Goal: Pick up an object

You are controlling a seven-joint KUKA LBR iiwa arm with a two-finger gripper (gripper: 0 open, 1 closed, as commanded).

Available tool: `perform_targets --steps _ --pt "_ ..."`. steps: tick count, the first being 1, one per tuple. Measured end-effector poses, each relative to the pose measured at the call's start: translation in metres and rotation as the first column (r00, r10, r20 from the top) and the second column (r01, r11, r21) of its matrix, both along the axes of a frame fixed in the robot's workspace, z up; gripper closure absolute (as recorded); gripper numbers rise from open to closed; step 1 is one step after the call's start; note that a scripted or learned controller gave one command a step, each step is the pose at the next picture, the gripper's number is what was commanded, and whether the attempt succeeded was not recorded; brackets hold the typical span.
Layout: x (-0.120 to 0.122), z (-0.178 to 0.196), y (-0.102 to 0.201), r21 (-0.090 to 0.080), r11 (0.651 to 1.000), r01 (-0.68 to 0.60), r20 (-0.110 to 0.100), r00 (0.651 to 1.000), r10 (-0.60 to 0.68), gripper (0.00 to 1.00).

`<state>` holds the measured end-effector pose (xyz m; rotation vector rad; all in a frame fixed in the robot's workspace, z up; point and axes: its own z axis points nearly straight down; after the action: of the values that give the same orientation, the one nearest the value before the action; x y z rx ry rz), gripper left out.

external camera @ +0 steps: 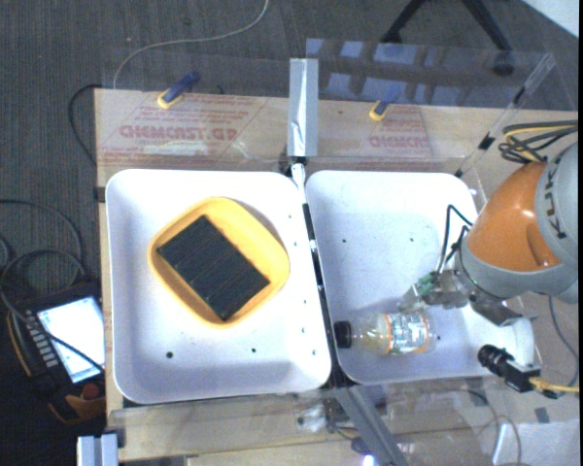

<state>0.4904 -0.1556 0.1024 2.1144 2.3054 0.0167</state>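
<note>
Clear plastic bottle (389, 333) w/ black cap lies on its side at the near edge of the right bin (369, 212) — cap pointing left. Tool (437, 287) sits just beside its right end, above it; grip state can't be told. Farther left, a yellow dish w/ dark slab (219, 260) rests in the left bin (136, 357).

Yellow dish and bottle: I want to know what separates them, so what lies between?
Between the yellow dish and the bottle, the camera view shows the two bins' adjoining walls.
</note>
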Motion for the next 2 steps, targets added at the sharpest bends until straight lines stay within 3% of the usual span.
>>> perform_targets --steps 1,2 --pt "0.0 0.0 0.0 0.0 1.0 0.0 0.0 1.0 0.0 0.0" --pt "0.081 -0.011 -0.024 -0.004 0.998 0.07 -0.002 0.998 -0.07 0.0"
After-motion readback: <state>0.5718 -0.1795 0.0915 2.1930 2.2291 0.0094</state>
